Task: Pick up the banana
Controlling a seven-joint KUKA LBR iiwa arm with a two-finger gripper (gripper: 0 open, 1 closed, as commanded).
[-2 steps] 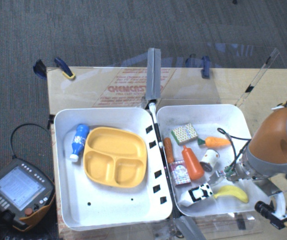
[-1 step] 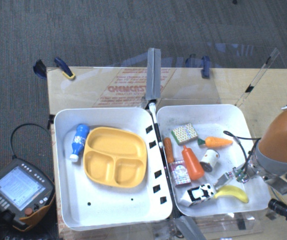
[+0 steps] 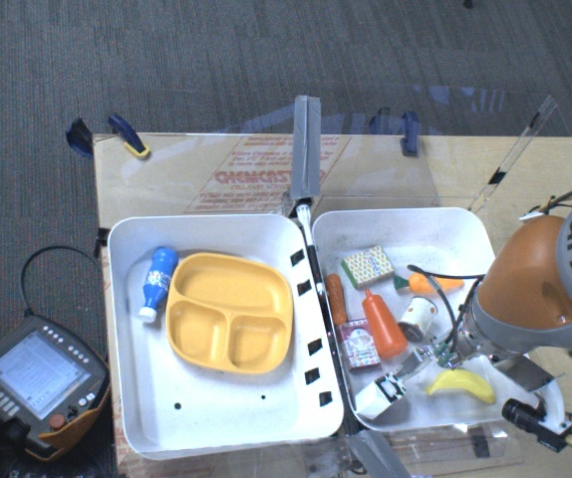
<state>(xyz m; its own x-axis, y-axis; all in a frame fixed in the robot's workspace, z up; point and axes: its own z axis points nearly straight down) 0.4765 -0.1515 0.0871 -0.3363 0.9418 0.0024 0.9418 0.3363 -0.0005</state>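
Observation:
The yellow banana (image 3: 462,384) lies near the front edge of the right bin (image 3: 416,219), curved side up. The grey arm with its orange band (image 3: 527,279) reaches in from the right, just above the banana. My gripper (image 3: 390,383) points down and to the left, its tip low over the bin floor to the left of the banana. Nothing shows in its grasp. The wrist hides part of the bin floor behind the banana.
The right bin also holds a red bottle (image 3: 383,324), a brown sausage (image 3: 336,297), a pink packet (image 3: 358,345), a checkered box (image 3: 368,264), a carrot (image 3: 431,283) and a white cylinder (image 3: 418,315). A yellow divided plate (image 3: 230,310) and a blue bottle (image 3: 156,280) lie in the left bin (image 3: 127,366).

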